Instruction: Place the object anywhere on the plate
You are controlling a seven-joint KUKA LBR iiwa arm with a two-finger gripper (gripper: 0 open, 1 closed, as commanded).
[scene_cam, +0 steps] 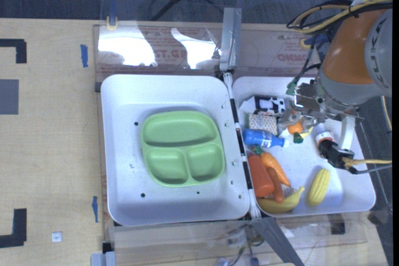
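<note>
A green plate [182, 147] with three compartments lies in the left bin [124, 103]. The right bin [355, 196] holds the loose objects: a blue bottle [262, 139], an orange carrot [275, 169], a red block [260, 180], a yellow banana [283, 201] and a corn cob [318, 186]. My gripper [298, 116] hangs low over the upper middle of the right bin, under the orange wrist band. Right below it is a small orange and green piece [296, 131]; whether the gripper touches that piece is unclear.
A speckled packet [263, 122] and a black-and-white item [268, 103] lie at the back of the right bin. A grey divider [237, 134] separates the bins. Cables [349, 162] trail from the wrist over the right bin's right side.
</note>
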